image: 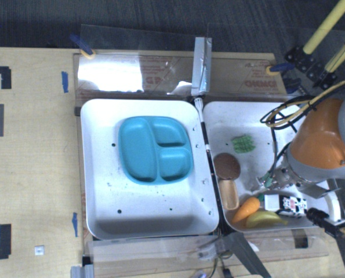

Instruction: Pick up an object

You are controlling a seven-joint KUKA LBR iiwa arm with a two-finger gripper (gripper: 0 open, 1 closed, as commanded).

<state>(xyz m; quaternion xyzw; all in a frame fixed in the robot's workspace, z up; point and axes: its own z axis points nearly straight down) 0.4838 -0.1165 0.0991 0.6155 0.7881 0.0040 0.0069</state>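
While I watch from the overhead camera, the arm [320,138] reaches in from the right edge of the frame and hangs over the right bin [218,117], its orange band bulking large above the bin's right half. Below that band, the gripper [269,181] sits low over the bin floor at centre right, but its tip is lost among cables and grey hardware, so I cannot tell how the jaws stand or whether anything lies between them. Candidate objects crowd the lower left part of that bin: a brown round-headed piece with a tan handle [227,175] lies along the divider, an orange carrot [244,209] rests just below it, and a yellow banana [264,218] lies touching the carrot against the bottom wall. A small green leafy piece [243,143] sits apart, higher up near the bin's middle. A small black-and-white item [288,204] lies just beside the banana's right end, close under the wrist. Black cables [282,113] loop across the upper right corner of the bin. Over in the left bin [97,155], a blue divided plate [156,149] lies flat near the centre, well apart from the gripper.
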